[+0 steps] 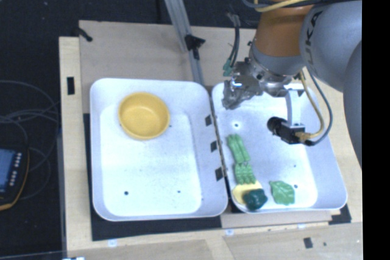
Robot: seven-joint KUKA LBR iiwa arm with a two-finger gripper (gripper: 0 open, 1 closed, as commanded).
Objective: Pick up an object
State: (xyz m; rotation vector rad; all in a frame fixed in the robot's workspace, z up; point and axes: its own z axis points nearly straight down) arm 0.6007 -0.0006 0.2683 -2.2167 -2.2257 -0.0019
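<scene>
A yellow bowl sits in the left bin, toward its back left. In the right bin a long green ridged piece lies along the left wall. At that bin's front lie a dark teal block on a yellow object and a small green piece. My gripper hangs over the back left corner of the right bin, above and behind the long green piece. Nothing shows between its fingers.
A slanted metal post rises behind the bins, close to the gripper's left. A black cable connector dangles from the wrist over the right bin's middle. A grey divider with dark clips separates the bins.
</scene>
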